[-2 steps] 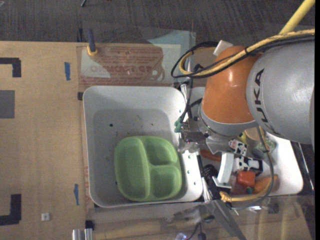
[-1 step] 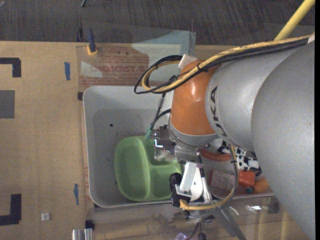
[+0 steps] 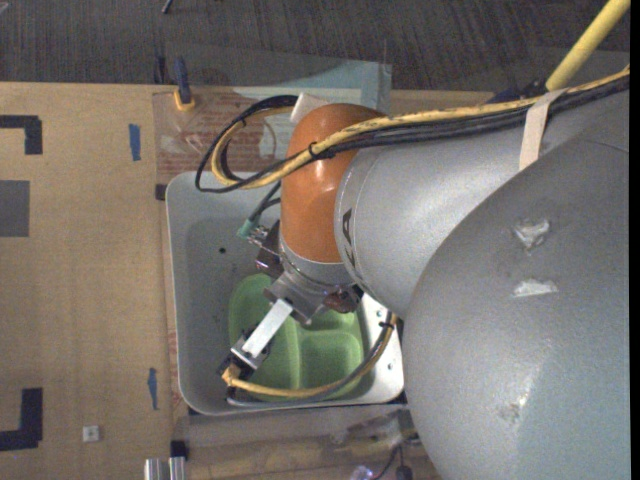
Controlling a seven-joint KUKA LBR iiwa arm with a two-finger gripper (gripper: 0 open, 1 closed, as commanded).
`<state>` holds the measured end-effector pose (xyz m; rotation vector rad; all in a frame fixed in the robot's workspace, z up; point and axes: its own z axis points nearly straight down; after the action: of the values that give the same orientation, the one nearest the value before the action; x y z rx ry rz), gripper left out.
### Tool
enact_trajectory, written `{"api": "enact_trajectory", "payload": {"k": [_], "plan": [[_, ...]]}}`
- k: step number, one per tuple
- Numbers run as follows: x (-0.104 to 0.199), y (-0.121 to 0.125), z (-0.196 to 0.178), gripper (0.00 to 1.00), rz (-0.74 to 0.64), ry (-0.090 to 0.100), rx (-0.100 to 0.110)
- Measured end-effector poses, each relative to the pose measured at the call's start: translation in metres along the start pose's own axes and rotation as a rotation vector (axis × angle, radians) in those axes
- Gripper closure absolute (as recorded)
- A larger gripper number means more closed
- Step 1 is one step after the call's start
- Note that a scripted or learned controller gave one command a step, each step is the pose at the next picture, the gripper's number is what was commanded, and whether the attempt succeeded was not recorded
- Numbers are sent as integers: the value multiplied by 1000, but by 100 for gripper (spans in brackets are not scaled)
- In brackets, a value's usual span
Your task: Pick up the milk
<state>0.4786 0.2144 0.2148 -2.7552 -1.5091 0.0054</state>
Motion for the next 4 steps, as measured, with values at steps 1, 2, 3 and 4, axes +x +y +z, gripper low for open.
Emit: {"api": "enact_trajectory", "payload": {"k": [1,2,3,4], "plan": [[25,17,109,100,393,-1,3],[44,50,32,100,524,3,0],[44,50,32,0,524,3,0],[79,105,75,0,710,4,0]]}}
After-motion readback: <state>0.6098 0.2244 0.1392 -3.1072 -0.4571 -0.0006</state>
